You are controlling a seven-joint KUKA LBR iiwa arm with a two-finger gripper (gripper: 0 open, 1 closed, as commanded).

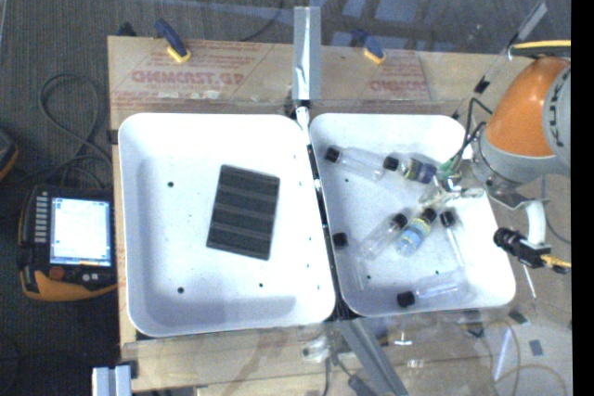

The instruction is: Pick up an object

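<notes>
Sitting on the floor at the far left is an orange and black control pad with a bright screen [67,241]. Next comes the left white plastic bin [148,162] on the counter [195,74], with a dark ribbed flat block [243,211] lying in its middle. The right white plastic bin [353,287] holds a pile of clear little bottles with black caps [408,232]. The grey and orange arm [529,130] reaches over its right edge, and I cannot tell how the hand [452,184] is set.

Even, soft overhead light, mild glare on both white bins [130,199], slightly grainy, soft-focus picture.
</notes>
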